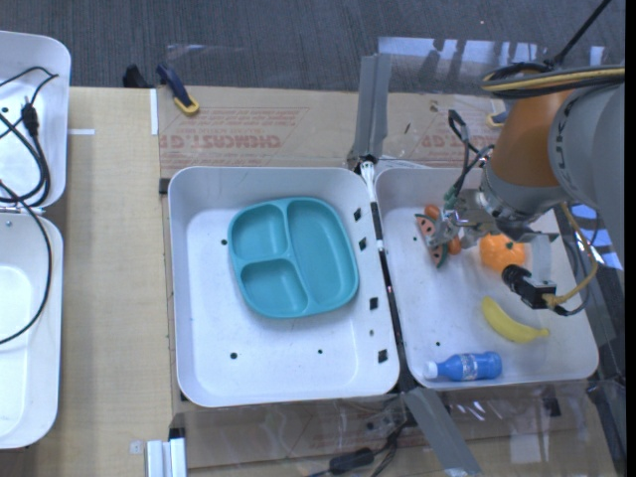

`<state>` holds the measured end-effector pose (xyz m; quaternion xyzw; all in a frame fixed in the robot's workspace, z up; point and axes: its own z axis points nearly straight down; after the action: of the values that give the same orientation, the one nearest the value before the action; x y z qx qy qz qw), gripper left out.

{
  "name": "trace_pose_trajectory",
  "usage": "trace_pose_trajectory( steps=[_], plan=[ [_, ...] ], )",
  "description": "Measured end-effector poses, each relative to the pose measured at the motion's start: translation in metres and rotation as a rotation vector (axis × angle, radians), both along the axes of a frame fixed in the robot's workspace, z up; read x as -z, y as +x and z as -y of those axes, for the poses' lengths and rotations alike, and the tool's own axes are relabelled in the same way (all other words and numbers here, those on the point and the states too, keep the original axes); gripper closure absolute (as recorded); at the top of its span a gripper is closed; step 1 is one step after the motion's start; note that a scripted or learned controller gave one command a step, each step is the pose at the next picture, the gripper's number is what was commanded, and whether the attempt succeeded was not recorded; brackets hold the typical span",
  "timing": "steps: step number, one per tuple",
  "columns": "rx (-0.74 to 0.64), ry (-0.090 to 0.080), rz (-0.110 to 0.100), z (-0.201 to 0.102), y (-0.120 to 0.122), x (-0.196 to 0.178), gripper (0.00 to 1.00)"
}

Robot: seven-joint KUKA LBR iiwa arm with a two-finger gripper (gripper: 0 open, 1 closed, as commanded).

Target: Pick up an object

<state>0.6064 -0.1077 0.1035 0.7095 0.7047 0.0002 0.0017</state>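
Observation:
My gripper (441, 238) hangs low over the back left part of the right bin (556, 366). A small orange and red object (430, 215) lies right at its tip, partly hidden by it; I cannot make out whether the two touch. An orange fruit (500, 253) sits just right of the gripper, under the wrist. A yellow banana (512, 323) lies nearer the front right. A blue bottle (467, 367) lies on its side at the front edge.
The left bin (199, 356) holds a teal divided plate (293, 256). A ridge (380, 266) separates the two bins. Black cables (542, 291) trail from the wrist above the banana. A blue and yellow tool (177, 89) lies on the bench behind the bins.

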Motion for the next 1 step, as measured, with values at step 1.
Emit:
trace_pose_trajectory(
  steps=[1],
  plan=[
    [-0.009,0.001,-0.003,-0.0515,0.0001,-0.088,1.0]
  ],
)
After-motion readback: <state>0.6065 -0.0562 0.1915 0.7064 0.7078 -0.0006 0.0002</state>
